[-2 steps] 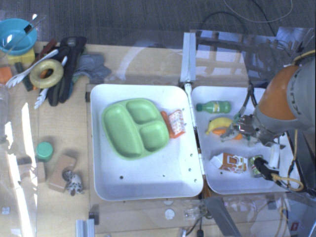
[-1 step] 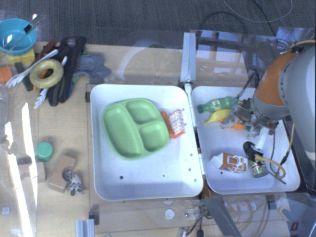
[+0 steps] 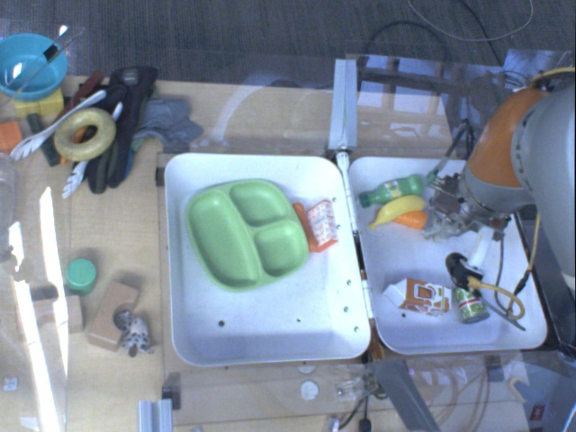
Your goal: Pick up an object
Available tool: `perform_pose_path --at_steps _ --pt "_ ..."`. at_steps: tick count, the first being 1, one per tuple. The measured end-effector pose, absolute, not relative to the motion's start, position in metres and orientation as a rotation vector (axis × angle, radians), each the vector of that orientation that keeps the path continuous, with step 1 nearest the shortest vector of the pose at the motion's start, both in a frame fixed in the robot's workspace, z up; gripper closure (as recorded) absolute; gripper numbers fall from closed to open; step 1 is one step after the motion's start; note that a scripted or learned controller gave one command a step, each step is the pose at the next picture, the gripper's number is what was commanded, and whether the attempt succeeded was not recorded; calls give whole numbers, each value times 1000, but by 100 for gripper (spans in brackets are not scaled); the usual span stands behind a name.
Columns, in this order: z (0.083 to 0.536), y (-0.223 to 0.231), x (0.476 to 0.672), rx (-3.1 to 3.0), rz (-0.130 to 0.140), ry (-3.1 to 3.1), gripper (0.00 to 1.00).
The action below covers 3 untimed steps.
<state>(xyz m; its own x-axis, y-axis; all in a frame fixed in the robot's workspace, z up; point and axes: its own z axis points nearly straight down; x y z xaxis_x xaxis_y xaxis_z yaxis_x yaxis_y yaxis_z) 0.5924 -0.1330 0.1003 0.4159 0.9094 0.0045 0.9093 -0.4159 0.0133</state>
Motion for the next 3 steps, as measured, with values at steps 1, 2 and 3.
perform_pose_path --at_steps 1,2,3 --pt "100 -133 592 2636 17 1693 0" --pt "91 -98 624 2600 0 1745 0" --pt "101 -90 628 2586 17 1767 100"
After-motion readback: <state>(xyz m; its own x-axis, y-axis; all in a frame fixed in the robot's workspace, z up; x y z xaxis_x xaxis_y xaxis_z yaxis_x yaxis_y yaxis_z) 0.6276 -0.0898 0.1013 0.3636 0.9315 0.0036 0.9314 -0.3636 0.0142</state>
